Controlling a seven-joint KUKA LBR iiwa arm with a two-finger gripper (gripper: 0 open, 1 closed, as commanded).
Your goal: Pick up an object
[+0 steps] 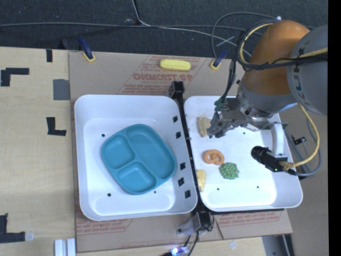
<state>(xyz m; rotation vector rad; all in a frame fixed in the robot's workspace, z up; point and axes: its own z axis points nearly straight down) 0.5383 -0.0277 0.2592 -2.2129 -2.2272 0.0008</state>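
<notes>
In the left bin (85, 143), left of centre in the frame, lies a blue divided plate (138, 158). Above the bins, a yellow corn-like piece (175, 64) rests on the cardboard. The right bin (282, 196) holds a pale wedge (203, 126) at its upper left, a yellow piece (201, 178) at its left wall, an orange pretzel (213, 157) and a green lumpy ball (229, 170) near the middle. The gripper (217, 128) hangs just right of the pale wedge; its claw's opening cannot be told, and nothing is seen held in it.
</notes>
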